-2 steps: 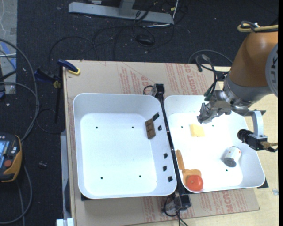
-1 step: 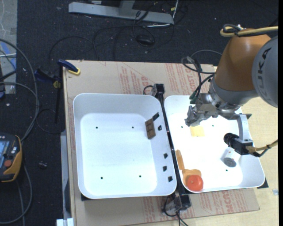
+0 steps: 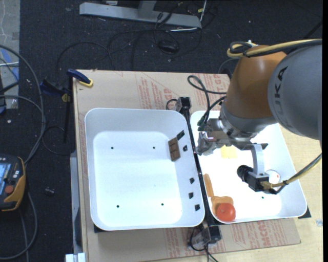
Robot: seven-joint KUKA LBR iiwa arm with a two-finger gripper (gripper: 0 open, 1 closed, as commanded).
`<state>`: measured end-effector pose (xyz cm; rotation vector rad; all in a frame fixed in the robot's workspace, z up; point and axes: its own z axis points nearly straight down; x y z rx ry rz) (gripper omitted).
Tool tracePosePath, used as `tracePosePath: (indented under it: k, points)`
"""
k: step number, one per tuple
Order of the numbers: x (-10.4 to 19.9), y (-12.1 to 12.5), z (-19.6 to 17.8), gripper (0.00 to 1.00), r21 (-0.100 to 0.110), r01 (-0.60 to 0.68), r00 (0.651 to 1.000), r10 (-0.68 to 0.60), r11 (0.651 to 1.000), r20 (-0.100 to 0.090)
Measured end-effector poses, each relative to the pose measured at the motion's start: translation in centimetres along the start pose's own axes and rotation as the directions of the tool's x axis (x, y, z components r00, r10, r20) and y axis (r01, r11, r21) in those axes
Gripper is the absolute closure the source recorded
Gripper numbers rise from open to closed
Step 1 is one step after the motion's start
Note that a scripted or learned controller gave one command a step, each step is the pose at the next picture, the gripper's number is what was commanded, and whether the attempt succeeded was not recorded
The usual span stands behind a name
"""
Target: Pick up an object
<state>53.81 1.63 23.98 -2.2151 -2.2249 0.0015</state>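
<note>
The gripper (image 3: 209,139), its opening impossible to tell, is hovering near a small yellow block (image 3: 228,152), probably light, rigid, best pinched across its flat sides.

Dark speckled floor (image 3: 41,46) all around, black cables (image 3: 31,112) snaking across it, a grey bar (image 3: 138,14) up top, and the tan board-topped table (image 3: 133,84) sitting centre frame.

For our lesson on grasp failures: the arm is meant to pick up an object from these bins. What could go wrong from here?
1. The gripper sits close to the right bin's left wall, so a descent might clip it.
2. The yellow piece lies partly under the wrist, so it may be nudged rather than grasped.
3. The red ball rests in a corner against an orange piece, which may block the fingers.
</note>
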Motion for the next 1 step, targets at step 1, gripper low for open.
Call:
tracePosePath:
  k: [1]
  points:
    - [5.78, -1.95, 1.00, 1.00, 0.000, 0.001, 1.000, -0.001, 1.000, 0.000]
